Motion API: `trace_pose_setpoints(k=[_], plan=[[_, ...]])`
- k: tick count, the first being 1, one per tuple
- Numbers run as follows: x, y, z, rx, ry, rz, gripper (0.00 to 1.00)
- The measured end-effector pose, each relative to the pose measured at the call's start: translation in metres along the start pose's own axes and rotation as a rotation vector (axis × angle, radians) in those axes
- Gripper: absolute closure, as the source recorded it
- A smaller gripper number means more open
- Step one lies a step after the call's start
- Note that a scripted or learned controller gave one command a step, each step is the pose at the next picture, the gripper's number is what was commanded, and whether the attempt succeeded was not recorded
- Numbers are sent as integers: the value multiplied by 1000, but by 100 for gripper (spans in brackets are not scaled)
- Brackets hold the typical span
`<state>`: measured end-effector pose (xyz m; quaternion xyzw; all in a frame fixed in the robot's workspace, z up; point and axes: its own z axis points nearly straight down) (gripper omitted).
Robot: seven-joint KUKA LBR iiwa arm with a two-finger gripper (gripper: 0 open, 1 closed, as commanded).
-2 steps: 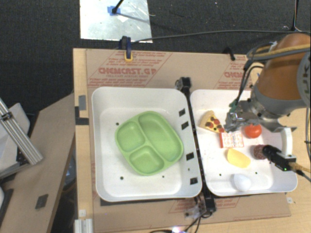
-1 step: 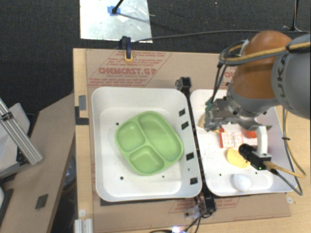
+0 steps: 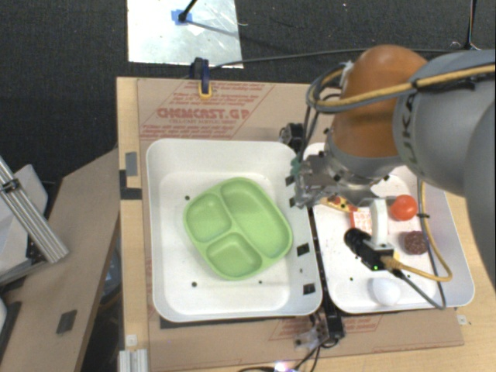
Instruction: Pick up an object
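Tool [image 3: 308, 186] hangs low over the seam where the two white bins meet, and whether it is wide or narrow I cannot tell: the wrist and its orange band block the line of sight. Nothing can be seen in its grip, so by my reading the pick is not yet made. The approach looks done or nearly so; the grasp and the lift are all left to do.

Now the containers. The far bin [image 3: 167, 285], on the side of the tool away from the arm, holds one thing, a green divided plate [image 3: 236, 227], lying flat with its near edge just beside the tool. The near bin [image 3: 459, 285], the one beneath the arm, carries the small stuff. A red and yellow item [image 3: 339, 203] lies closest, just beside the tool and partly under the wrist; what it is I cannot make out. Further back under the arm sits an orange-red ball [image 3: 403, 207], with a dark round thing [image 3: 416, 242] near it. A white lump [image 3: 385, 290] lies well apart from the tool, toward the bin's front rim.

Both bins rest on the brown counter [image 3: 232, 107]. The red and yellow item looks the likeliest target, judging by nearness alone.
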<state>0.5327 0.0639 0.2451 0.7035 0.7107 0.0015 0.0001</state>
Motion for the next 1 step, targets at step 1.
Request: trace_pose_setpoints(k=[1], plan=[[45, 12, -2, 0, 0, 2, 100]])
